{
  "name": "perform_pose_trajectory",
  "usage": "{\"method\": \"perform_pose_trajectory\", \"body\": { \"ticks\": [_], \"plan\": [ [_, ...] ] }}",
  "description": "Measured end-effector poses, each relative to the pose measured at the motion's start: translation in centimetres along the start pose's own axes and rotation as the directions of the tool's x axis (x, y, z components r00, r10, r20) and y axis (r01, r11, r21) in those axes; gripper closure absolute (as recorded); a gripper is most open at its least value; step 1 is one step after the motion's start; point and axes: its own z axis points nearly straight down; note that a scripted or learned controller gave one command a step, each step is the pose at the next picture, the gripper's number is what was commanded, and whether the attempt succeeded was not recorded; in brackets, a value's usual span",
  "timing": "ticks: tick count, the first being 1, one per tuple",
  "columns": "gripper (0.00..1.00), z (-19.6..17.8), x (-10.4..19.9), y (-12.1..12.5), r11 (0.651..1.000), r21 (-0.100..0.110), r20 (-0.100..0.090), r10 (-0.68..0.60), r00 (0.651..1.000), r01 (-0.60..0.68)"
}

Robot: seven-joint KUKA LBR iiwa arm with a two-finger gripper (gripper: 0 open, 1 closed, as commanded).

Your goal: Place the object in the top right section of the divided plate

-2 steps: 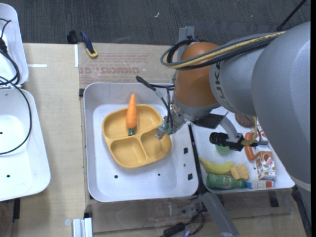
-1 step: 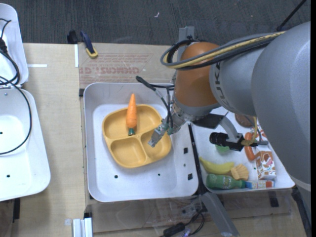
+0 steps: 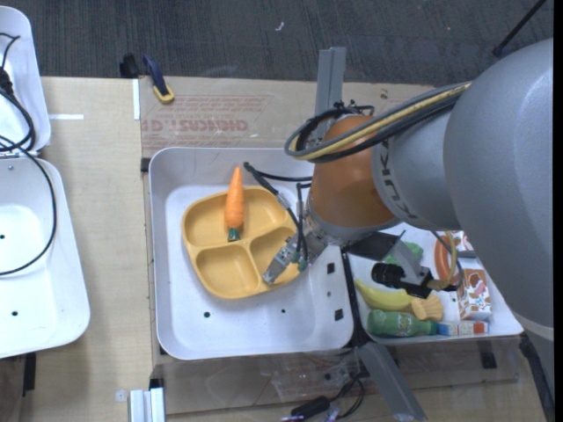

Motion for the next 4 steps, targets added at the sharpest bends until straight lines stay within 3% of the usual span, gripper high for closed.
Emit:
{"method": "perform_pose_trajectory", "body": {
  "ticks": [1, 2, 3, 4],
  "plan": [
    [0.0, -5.6, 4.2, 3.0, 0.993, 0.026, -0.033, -0.114, 0.993, 0.115],
    [0.0, -10.5, 4.3, -2.7, 0.992, 0.027, -0.034, -0.123, 0.992, 0.124],
    [0.0, -12.3, 5.5, 2.7, 0.994, 0.027, -0.032, -0.108, 0.994, 0.109],
    [0.0, -0.1, 3.7, 3.5, 0.984, 0.023, -0.033, -0.178, 0.983, 0.179]
  ]
}}
